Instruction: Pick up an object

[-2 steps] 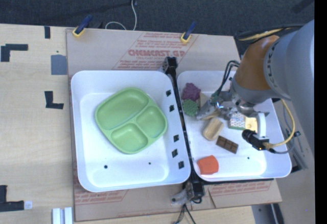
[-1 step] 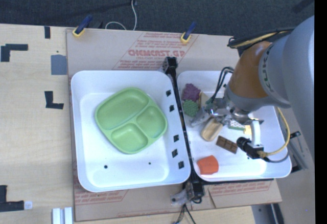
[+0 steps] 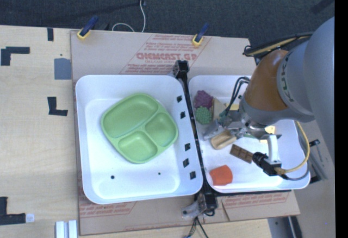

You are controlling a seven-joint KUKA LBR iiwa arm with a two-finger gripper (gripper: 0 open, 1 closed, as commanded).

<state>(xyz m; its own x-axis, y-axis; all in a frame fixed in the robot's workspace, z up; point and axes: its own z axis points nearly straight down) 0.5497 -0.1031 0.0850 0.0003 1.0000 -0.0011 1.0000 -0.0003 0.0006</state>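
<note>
A tan wooden block (image 3: 223, 139) lies in the right white bin (image 3: 293, 180), touching the pincer (image 3: 235, 129) lowered onto it; whether the pincer is clenched cannot be told. Around it lie purple grapes (image 3: 204, 98), a green bumpy ball (image 3: 203, 115), a brown bar (image 3: 242, 153) and an orange-red piece (image 3: 221, 175). A green divided plate (image 3: 140, 127) sits in the left white bin (image 3: 92, 177).

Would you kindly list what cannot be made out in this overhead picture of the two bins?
- The pincer: the arm's wrist covers it in the camera view, so whether it grips anything is unclear.
- The tan wooden piece: its upper end runs under the wrist.
- The purple item and green item: too small and blurred to identify.
- The right bin: the arm hides its upper right part.
</note>
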